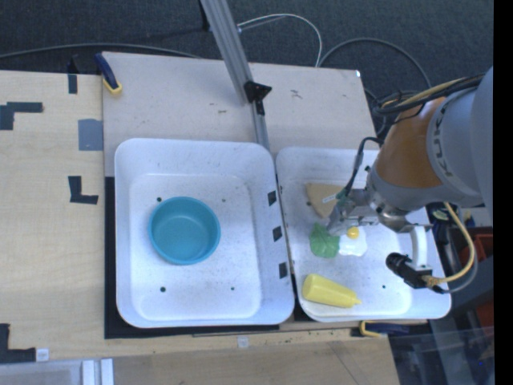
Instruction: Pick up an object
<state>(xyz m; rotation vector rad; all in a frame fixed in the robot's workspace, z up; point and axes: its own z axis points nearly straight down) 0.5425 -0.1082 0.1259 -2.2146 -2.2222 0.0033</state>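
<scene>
We look down on a pale wooden surface marked with dark tape, standing on dark carpet crossed by cables. Two shallow white plastic bins sit side by side. The left bin holds a round blue bowl. In the right bin lie a green leafy toy, a white egg-like piece, a tan wedge and a yellow corn-shaped toy. The grey arm's pincer hangs just above the green toy; we cannot tell its grip.
</scene>
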